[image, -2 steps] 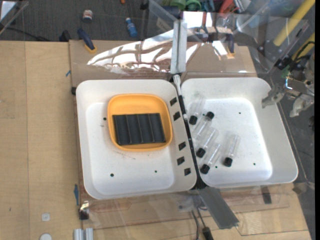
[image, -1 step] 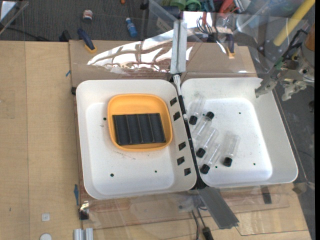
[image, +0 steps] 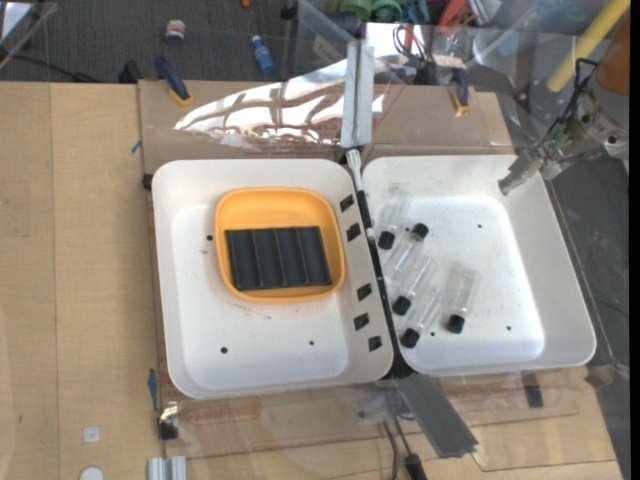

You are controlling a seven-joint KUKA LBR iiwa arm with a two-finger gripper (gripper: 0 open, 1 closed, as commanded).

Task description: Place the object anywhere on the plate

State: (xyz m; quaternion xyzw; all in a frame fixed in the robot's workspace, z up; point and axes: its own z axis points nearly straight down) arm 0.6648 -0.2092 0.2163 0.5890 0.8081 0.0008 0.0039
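Observation:
An orange plate sits in the left bin. A black ridged block lies flat on the plate. Several clear vials with black caps lie in the right bin, among them one near the divider, one in the middle and one further right. My gripper hangs over the right bin's far right corner, apart from the vials, and I see nothing in it.
A row of black tabs runs along the divider between the bins. Behind the bins stand a shiny metal post and a clear tub of coloured toys. Cables hang near the arm.

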